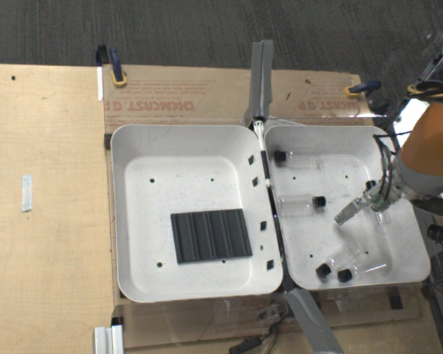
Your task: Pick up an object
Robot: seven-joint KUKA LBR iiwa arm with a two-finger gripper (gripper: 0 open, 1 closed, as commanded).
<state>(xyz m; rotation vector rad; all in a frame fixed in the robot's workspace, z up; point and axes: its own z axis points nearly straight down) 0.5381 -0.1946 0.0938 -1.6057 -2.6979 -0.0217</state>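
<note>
A black ribbed rectangular pad [210, 235] lies flat in the left bin [133, 198], toward its front. The right bin [406, 264] holds several clear tubes with black caps: one at the back left [280, 155], one near the middle [318, 201], and two at the front [323, 270] [345, 275]. My gripper [352, 211] reaches in from the right and hangs low over the right bin's middle right part. It is a little to the right of the middle tube, and I see nothing held in it.
A grey divider post [261, 80] rises behind the seam between the two bins. Clamps [117, 68] [362, 88] hold the cardboard sheet at the back. Bare wooden bench [44, 198] stretches to the left of the bins. Cables [428, 87] hang at the far right.
</note>
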